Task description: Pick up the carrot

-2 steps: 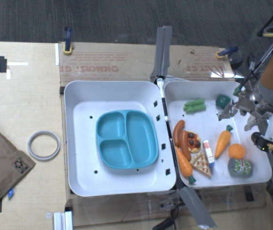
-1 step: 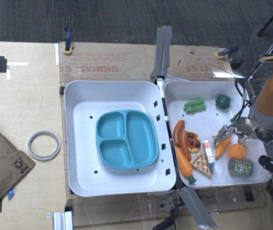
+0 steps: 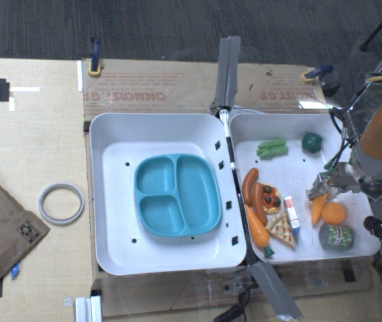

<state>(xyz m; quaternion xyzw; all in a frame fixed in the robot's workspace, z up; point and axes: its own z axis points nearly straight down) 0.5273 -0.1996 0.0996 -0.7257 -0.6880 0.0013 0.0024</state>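
The claw (image 3: 321,192) hung by the right bin's (image 3: 281,123) far wall; I cannot tell its grip. 1 carrot (image 3: 257,228) lay left of it, and a blue tray (image 3: 177,194) sat farther left in the other bin (image 3: 110,200).

Divided plate (image 3: 177,196) in left bin (image 3: 103,200); carrot (image 3: 257,228) at right bin (image 3: 279,127) front-left corner.

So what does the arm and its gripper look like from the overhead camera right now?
The arm comes in from the right: a rounded grey body with a broad orange band above the wrist. Thin dark cables loop along its left side. The gripper is a small grey metal assembly at its end, too small and cluttered to make out finer detail.
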